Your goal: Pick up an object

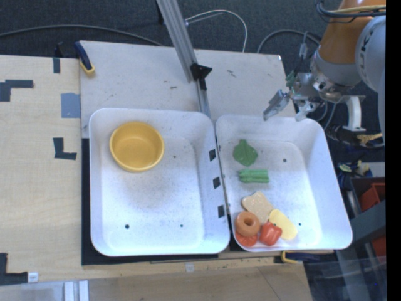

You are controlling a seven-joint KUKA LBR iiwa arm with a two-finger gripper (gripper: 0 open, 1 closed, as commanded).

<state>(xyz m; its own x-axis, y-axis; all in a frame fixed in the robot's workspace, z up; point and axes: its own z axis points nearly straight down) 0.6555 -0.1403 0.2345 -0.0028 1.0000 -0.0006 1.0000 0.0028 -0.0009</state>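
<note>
The right bin [313, 143] holds several toy foods: a green leafy piece [244, 152], a green bean-like piece [254, 177], a tan bread slice [257, 204], a brown donut [247, 223], a red pepper [270, 234] and a yellow piece [284, 223]. My gripper [287, 107] hangs above the far rim of the right bin, up and to the right of the green leafy piece. Its fingers are spread apart and nothing is between them.
A yellow bowl [136, 145] sits in the far left part of the left bin [100, 231]. A grey metal pole [182, 36] rises behind the bins near their shared wall. Cables lie on the bench behind the right bin.
</note>
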